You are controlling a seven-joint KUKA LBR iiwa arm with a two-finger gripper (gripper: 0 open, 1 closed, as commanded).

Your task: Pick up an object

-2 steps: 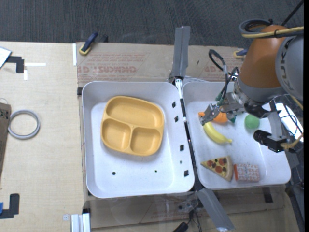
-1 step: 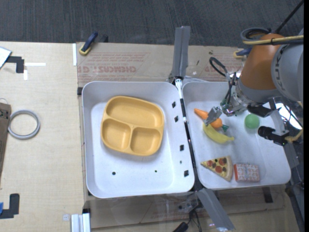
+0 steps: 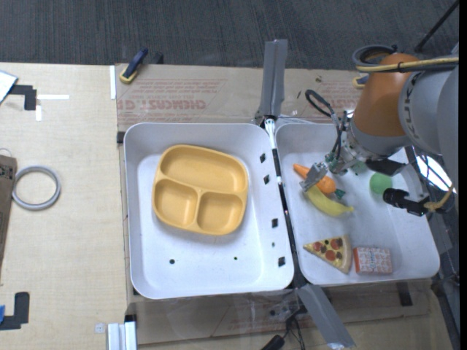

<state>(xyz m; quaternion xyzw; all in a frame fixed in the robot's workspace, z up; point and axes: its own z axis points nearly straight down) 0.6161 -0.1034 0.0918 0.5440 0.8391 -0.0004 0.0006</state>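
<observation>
just under the jaws, in the right bin, lie a carrot, a small orange fruit and a banana, bunched together near the bin's left wall; the grey tips hang right over the fruit and the carrot's blunt end, close enough to seem touching, though nothing can be seen clamped between them, and whether the jaws are spread or closed cannot be told. a green ball sits further right in the same bin, partly behind the arm's cabling, and near the front edge rest a pizza slice and, just beside it, a small red and white box. the left bin holds a yellow divided plate lying flat near its middle. the arm reaches in from the right, its orange band above the wrist, the wrist angled down and leftward over the right bin. off to the left on the desk lies a roll of tape.
</observation>
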